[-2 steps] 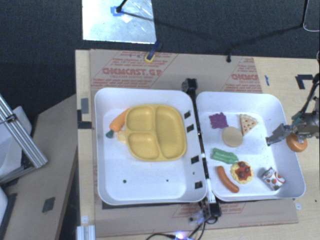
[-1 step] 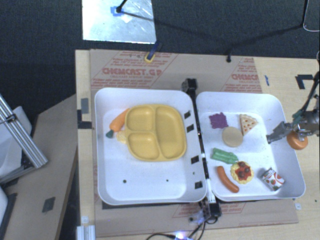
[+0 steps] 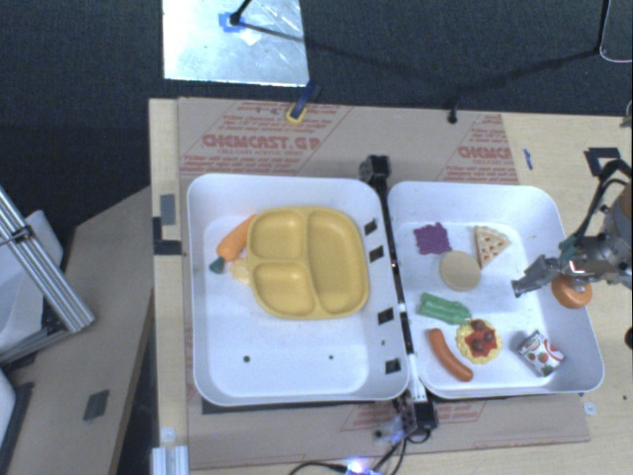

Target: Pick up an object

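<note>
the two shallow white plastic bins are sitting side by side on the bench; the left white bin [image 3: 213, 295] is carrying a yellow three-compartment plastic plate [image 3: 302, 261] with an orange toy carrot [image 3: 235, 237] touching the plate's 9 o'clock edge. the right white bin [image 3: 569, 265] is holding the small toy foods, and the grey two-finger gripper [image 3: 524, 283] is reaching into it from 3 o'clock, hanging over the bin's 3 o'clock side.

the nearest candidate is looking like the round orange toy piece [image 3: 572, 292], lying just beside the gripper body on its 4 o'clock side, behind the fingertips rather than ahead of them. ahead of the tips, toward 9 o'clock, the round tan toy bun [image 3: 460, 270] is lying near but apart. the triangular toy pizza slice [image 3: 489, 244] is lying toward 10 o'clock, the purple toy grape cluster [image 3: 431, 237] farther the same way. toward 7 to 8 o'clock are lying the green toy pea pod [image 3: 444, 309], long axis running 10 to 4 o'clock, the yellow toy plate of spaghetti [image 3: 479, 340] and the red toy sausage [image 3: 447, 353]. the small red-and-white toy can [image 3: 540, 353] is lying at 5 o'clock.

i cannot tell how the jaws are standing: they are reading as one dark wedge. the wrist is cut off at the frame edge, and part of the orange piece is hiding under the gripper.
</note>
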Controlling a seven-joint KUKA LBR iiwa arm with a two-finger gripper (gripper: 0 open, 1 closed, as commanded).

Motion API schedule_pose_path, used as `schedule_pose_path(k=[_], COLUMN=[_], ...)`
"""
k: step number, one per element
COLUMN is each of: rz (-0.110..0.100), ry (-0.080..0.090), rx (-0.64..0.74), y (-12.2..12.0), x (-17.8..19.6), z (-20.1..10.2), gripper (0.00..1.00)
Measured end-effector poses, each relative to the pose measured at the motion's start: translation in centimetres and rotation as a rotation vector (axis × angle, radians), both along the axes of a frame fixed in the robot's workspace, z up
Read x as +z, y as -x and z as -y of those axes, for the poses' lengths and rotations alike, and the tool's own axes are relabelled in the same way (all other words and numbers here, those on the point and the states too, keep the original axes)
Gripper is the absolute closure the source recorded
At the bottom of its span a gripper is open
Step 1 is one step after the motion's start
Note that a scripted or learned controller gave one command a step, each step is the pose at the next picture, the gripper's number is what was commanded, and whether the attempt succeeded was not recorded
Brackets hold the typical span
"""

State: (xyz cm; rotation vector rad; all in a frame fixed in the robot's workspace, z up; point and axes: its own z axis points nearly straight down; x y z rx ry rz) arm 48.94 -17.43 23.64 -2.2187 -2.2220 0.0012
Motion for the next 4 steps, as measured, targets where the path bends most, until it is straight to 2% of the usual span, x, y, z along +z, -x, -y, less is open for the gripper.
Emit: schedule_pose_path(k=[2,3,4], rz=[-0.001,0.007,0.022], ry=[-0.001,0.000,0.015], rx=[0.000,0.000,-0.002], y=[-1.5,-1.7,-2.0], x=[-11.4,-14.7,-13.5], z=[-0.7,-0.7,-0.2], gripper=[0.00,0.00,1.00])
